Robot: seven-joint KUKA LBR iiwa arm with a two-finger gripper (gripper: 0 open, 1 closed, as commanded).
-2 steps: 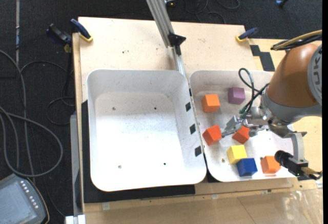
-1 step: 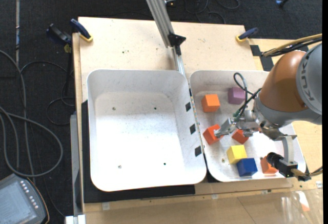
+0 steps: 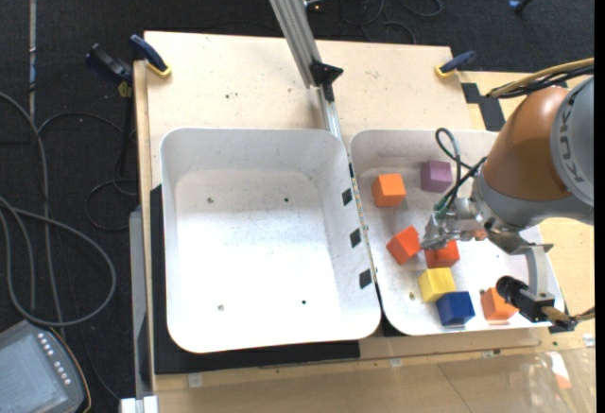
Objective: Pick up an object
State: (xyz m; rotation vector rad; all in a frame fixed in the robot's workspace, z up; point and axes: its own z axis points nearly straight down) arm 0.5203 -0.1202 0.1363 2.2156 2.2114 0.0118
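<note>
Camera view: two-finger gripper is hanging over small red cube mid right white bin; finger state cannot be told.

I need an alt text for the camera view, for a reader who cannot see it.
A grey and orange robot arm reaches from the right into the right white bin, its gripper low over a red block. Around it lie orange, purple, yellow and blue blocks.
</note>
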